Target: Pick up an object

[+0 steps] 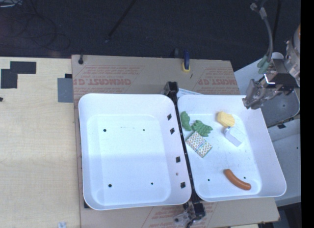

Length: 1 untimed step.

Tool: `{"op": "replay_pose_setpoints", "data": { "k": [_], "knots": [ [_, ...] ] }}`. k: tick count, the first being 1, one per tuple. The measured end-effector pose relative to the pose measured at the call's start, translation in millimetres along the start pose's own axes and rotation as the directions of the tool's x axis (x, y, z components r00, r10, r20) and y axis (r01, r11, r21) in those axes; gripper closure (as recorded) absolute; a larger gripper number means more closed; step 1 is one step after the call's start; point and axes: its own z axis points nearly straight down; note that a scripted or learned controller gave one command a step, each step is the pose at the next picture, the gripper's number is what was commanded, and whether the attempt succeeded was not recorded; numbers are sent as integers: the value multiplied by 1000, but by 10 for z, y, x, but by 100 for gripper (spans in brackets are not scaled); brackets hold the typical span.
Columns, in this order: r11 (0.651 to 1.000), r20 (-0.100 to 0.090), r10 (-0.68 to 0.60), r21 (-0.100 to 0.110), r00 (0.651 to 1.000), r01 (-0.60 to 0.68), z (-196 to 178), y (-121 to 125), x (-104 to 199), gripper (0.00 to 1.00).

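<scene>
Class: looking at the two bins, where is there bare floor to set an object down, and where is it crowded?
The left bin has bare floor wall to wall. In the right bin, bare floor lies between the sausage and the patterned packet. Its upper half is crowded: green pieces, yellow piece, white block.

The arm [294,60] runs off the picture's right side, so little beyond its wrist can be seen. Its end effector [252,99] hangs just past the right bin's [274,173] upper right corner, too dark and small to say how the fingers stand. Below that bin's lower left corner, a clamp [189,217] is cut by the bottom edge. The small pale block [233,136] inside that bin is too blurred to identify.
</scene>
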Motion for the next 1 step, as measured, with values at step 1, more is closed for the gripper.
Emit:
{"op": "replay_pose_setpoints", "data": {
  "k": [1],
  "knots": [
    [1000, 1, 4, 19, 1000, -4, 1129, 364, 323, 100]
  ]
}}
